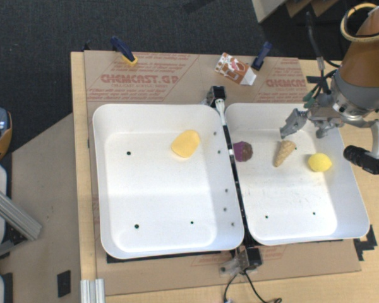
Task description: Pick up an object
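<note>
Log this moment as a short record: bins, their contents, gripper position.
left bin: one yellow lump, in the far half
right bin: purple ball by the left wall; tan cone in the middle; yellow ball to the right
gripper: over the right bin's far part, above the tan cone, holding nothing visible
beyond the bins: small red-and-white packet on the board

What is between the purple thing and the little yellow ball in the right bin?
In the camera view, a tan cone-shaped object lies between the purple object and the small yellow ball, on the right bin's white floor, apart from both.
</note>
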You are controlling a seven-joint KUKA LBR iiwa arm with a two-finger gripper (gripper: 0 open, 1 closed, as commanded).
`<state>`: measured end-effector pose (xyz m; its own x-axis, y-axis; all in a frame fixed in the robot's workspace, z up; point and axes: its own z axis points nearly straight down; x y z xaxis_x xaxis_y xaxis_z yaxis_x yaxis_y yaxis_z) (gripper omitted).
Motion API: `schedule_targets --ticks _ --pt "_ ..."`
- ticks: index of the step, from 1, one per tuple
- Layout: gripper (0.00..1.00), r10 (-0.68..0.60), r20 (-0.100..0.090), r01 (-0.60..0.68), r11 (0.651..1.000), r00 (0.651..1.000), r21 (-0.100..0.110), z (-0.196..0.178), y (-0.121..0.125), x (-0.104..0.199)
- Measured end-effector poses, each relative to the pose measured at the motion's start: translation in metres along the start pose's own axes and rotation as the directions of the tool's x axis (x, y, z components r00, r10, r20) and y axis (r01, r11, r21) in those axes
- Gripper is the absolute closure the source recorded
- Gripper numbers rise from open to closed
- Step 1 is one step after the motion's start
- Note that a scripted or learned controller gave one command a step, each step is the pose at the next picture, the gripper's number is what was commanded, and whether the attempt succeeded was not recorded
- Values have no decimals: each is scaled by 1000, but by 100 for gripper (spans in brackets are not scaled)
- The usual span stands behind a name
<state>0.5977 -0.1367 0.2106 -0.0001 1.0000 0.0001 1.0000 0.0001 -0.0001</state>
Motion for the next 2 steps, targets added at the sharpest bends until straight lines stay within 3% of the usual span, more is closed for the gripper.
schedule_targets --ticks 1,2 --pt "0 0 1 0 1000 1000 3 134 63 -29" --pt "0 5 7 -5 1000 1000 -9 50 53 -89"
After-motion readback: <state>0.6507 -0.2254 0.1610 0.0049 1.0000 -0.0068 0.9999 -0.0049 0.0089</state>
